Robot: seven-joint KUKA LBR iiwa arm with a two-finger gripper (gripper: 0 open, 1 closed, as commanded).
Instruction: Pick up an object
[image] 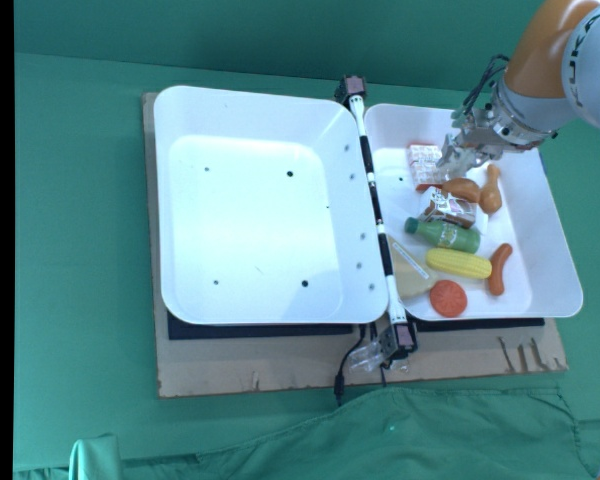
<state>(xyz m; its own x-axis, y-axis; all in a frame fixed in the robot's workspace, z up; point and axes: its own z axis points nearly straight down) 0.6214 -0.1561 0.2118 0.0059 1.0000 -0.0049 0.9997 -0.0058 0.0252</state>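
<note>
The right bin [550, 268] holds several toy foods. A red-and-white packet [423, 159] lies near its far left, with a brown bread-like piece [461, 188] and a tan drumstick [491, 192] beside it. Below them sit a dark wrapped packet [448, 209], a green bottle [444, 233], a yellow corn cob [458, 263], an orange sausage [498, 269], a pale cheese wedge [410, 272] and a red tomato slice [448, 298]. My gripper [450, 163] hangs low over the packet and the brown piece, its fingers pointing down between them.
The left bin [255, 208] is white with a few small dark specks. A black-and-white divider bar [373, 203] runs between the bins. Both rest on a cardboard sheet [260, 368] on green cloth. The arm [550, 48] enters from the upper right.
</note>
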